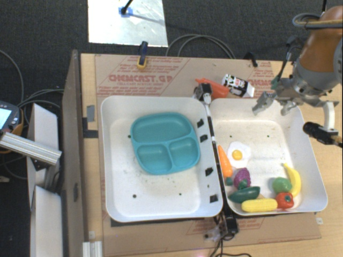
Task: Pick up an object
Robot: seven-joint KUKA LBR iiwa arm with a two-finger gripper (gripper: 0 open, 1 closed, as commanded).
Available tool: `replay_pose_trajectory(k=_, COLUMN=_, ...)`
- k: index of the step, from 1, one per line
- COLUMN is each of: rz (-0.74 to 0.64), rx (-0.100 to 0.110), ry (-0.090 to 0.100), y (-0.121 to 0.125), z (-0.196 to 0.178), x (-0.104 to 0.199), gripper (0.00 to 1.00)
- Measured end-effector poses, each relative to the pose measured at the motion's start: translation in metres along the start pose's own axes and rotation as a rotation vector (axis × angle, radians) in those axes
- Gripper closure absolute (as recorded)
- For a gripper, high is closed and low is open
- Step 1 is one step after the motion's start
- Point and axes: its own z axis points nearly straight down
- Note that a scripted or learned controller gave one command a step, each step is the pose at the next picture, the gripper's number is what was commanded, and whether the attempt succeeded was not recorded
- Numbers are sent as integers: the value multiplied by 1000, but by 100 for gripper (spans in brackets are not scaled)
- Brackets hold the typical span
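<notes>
Nearest the camera, along the front wall of the right bin [313, 167], a corn cob [259, 205] is lying beside a tomato [285, 199], with a green cucumber [244, 193] just behind the cob. A green vegetable [281, 184] and a banana [292, 178] are sitting by the tomato, and a purple vegetable [242, 176] is resting against a carrot [225, 161] at the bin's left wall. A fried egg [238, 154] is lying just behind them. In the left bin [115, 159], a teal divided plate [165, 142] is occupying the middle. Farther back, the gripper [274, 104] is hanging over the right bin's far rim, fingers spread apart and gripping nothing, well apart from the toy food. Behind the bins, a black-and-white package [237, 85] is lying on the board.
</notes>
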Motion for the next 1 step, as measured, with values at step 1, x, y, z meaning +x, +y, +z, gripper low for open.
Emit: replay_pose_trajectory(k=1, rz=5, rx=19, ry=6, y=-133, z=100, x=29, gripper=0)
